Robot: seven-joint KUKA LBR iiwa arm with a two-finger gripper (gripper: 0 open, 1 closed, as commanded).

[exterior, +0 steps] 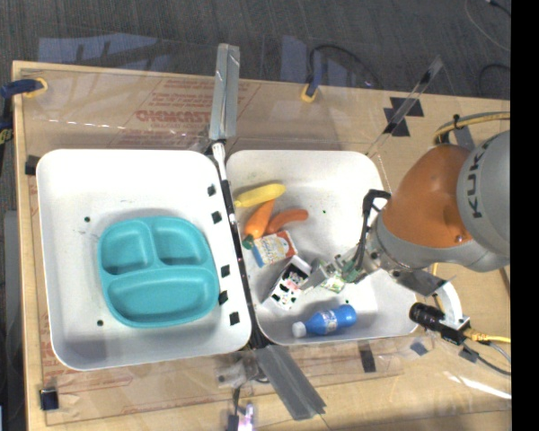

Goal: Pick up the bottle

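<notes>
From the overhead camera I see the bottle (326,321) lying on its side near the front wall of the right bin (359,165), blue-labelled with a white cap; I judge it light, rigid, slick and prone to roll, best pinched across its midbody. My claw (340,275) hangs just above it; whether it's apart I cannot tell. A small carton (290,285) lies close left, with open floor to the right.

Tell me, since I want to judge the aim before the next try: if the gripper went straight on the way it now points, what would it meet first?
Probably the black-and-white box, not the bottle. The gripper seems to point left and down into the right bin, and the box lies just beyond it; the bottle lies nearer the camera. Depth is unclear.
</notes>
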